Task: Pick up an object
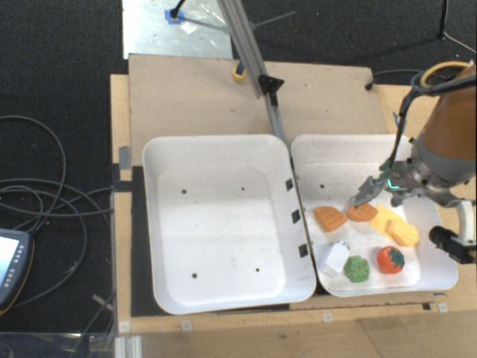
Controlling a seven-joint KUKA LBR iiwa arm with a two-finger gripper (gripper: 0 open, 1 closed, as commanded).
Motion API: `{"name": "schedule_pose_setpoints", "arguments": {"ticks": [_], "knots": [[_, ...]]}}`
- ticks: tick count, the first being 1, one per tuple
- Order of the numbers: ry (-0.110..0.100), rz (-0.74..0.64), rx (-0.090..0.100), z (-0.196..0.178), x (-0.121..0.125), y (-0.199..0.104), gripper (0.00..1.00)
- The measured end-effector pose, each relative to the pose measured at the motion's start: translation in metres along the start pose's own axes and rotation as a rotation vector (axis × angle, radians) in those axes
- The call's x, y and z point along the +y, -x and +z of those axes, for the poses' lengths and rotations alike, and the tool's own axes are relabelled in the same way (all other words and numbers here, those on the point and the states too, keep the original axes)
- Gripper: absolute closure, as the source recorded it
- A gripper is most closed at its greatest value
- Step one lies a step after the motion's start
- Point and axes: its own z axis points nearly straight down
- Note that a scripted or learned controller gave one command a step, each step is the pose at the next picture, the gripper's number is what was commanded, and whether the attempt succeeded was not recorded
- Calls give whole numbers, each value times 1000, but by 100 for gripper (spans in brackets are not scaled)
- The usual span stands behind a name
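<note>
Gripper (367,195) hangs over the orange piece (362,212) at right of frame, in the right bin (447,278); its grip state cannot be told. You should judge the piece light, stiff and smooth; take it across its narrow edges.

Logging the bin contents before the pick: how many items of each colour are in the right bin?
Orange: 2
Yellow: 1
Red: 1
Green: 1
White: 1
Total: 6
</note>
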Motion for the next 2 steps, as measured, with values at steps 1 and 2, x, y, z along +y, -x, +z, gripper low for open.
{"name": "schedule_pose_setpoints", "arguments": {"ticks": [1, 2], "knots": [[4, 2, 0, -2, 1, 0, 0], [-2, 3, 0, 51, -4, -10, 0]]}}
